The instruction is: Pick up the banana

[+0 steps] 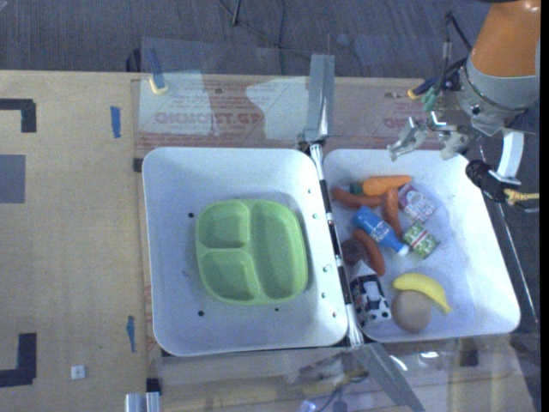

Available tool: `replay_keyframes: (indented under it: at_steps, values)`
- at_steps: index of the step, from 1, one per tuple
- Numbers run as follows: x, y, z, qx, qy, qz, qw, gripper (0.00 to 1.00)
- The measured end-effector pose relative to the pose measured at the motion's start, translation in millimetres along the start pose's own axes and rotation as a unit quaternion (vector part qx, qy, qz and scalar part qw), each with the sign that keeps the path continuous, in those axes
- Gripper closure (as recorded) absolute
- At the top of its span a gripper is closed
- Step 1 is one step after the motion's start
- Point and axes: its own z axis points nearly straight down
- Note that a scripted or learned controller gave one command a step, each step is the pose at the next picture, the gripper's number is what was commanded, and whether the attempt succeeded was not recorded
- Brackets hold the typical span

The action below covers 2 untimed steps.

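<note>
Wooden bench (pixel 69 230) bearing two white bins (pixel 171 316)

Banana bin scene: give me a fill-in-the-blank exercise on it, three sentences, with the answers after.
1. The banana lies in the ____ bin in the camera view.
2. The tray in the other bin is ____ in colour.
3. The gripper hangs over the ____ edge of the banana's bin, apart from the banana.

Missing words: right; green; far
</note>
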Motion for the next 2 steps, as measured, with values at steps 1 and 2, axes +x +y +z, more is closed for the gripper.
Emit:
replay_keyframes:
  at_steps: [1, 2]
  values:
    - [-1.3, -72.1, 53.1, 0.0, 0.0, -0.095, 0.9955, 0.0]
    - [-12.5, -148.4, 105.3, 0.0, 0.001, -0.21, 0.9778, 0.0]
